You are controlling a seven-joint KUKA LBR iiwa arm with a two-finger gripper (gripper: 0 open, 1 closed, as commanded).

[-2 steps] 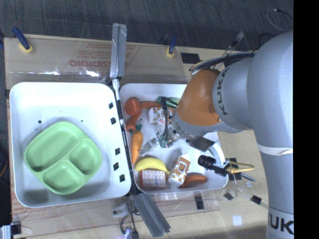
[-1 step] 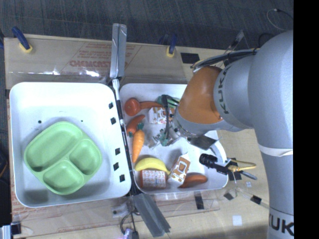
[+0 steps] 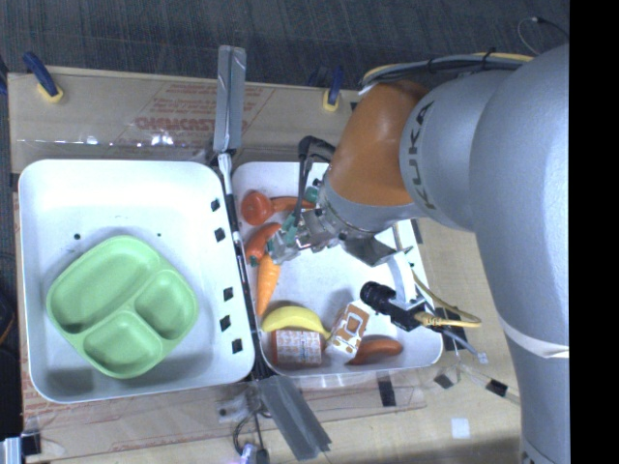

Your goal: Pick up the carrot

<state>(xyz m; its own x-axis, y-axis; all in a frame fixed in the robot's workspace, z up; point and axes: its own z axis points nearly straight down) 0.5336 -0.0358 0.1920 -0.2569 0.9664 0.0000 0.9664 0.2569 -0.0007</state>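
Reaching in from the right, the grey arm hides much of the right white bin [image 3: 426, 358]; its tool [image 3: 286, 238] hangs beside the long orange carrot [image 3: 267, 282] by the bin's left wall, finger state indiscernible.

A grey arm [image 3: 484, 153] reaches from the right into the right bin [image 3: 426, 356], its gripper [image 3: 287, 240] low over a carrot [image 3: 267, 283] beside a banana [image 3: 293, 318]; a green divided plate [image 3: 121, 305] lies in the left bin [image 3: 58, 191]
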